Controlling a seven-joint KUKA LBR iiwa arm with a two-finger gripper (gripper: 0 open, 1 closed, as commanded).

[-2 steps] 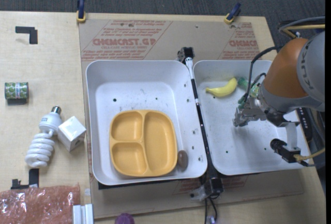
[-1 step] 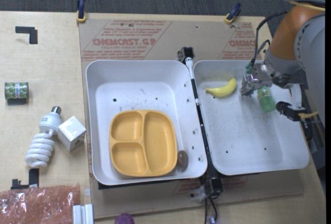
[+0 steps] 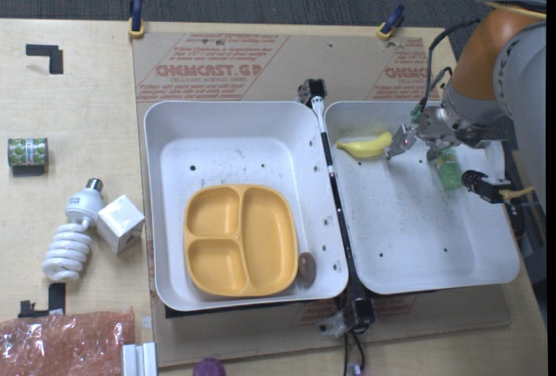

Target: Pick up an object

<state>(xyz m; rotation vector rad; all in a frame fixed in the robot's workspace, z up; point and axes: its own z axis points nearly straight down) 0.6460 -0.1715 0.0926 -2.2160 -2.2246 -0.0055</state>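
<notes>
Your arm (image 3: 508, 62) reaches in from the right, its orange band high at the upper right corner and the wrist bent down over the far end of the right bin (image 3: 417, 270). The gripper (image 3: 407, 140) points left across the bin floor, low near the bin's upper wall — you cannot tell from this angle how it is set, since the metal parts blur together. The banana (image 3: 365, 144) lies on the right bin's floor near its upper left corner, curved with its ends turned up, just beside the gripper tip on the left; whether they touch is not clear. A small green object (image 3: 449, 172) sits under the wrist, to the right of the gripper. In the left bin (image 3: 169, 192) you have a yellow divided plate (image 3: 241, 240) with a small brown object (image 3: 306, 267) against its lower right edge.
</notes>
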